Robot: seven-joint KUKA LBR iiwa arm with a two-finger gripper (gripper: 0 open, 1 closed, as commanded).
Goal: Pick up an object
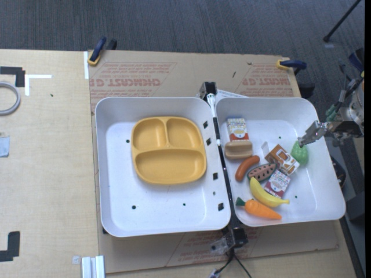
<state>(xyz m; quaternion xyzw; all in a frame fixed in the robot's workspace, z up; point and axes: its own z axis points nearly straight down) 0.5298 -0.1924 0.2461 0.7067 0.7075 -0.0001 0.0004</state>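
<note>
Gripper: [306, 138] I see it low at the right bin's [324, 210] far-right side; I can't tell its state.
Green toy: [301, 153] directly below-left of the tip, apparently touching.
Nearest pick: I'd judge this one.

plate [169, 150] yellow | bins [116, 213] white | carrot [262, 209] orange | banana [265, 193] yellow

A robotics lab or test bench. Two white bins [110, 172] sit on a cardboard sheet [174, 74] clamped to a wooden benchtop [43, 172], with black tape marks [13, 74], grey carpet [174, 16] behind, and plastic toy food [261, 175].
</note>
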